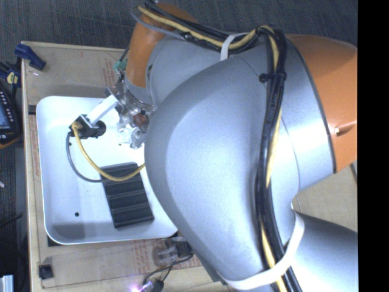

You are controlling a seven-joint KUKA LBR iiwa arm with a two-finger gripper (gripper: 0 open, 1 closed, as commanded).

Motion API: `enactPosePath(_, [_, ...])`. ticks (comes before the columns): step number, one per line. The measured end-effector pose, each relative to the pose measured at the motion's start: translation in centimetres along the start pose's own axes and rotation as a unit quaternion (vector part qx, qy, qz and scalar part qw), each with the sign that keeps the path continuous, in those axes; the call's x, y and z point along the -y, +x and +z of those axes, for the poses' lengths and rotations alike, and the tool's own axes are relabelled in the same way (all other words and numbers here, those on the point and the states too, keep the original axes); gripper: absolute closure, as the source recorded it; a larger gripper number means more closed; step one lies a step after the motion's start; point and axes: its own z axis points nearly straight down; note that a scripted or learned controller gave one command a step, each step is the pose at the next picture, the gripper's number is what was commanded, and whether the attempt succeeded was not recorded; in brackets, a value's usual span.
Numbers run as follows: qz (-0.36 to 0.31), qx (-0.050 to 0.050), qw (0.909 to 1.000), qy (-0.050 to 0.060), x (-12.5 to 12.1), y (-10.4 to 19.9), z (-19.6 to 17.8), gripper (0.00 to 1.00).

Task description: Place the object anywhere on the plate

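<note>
Right side of the white bin (55, 163) behind the arm (243, 163)

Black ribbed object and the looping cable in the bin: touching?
Touching, by the camera view: the cable's yellow stretch runs onto the top edge of the black ribbed object, with no white bin floor between them.

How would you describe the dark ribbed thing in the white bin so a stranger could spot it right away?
Start at the white bin on the left, partly covered by the grey arm. Near its lower edge lies a dark ribbed block, flat on the floor. It is the only ridged rectangular item there, just below the yellow cable.
</note>
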Motion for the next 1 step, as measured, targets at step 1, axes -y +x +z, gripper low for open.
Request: enactPosePath(1, [-0.029,-0.002,0.9996,0.001,1.57,3.26,-6.02,1.0])
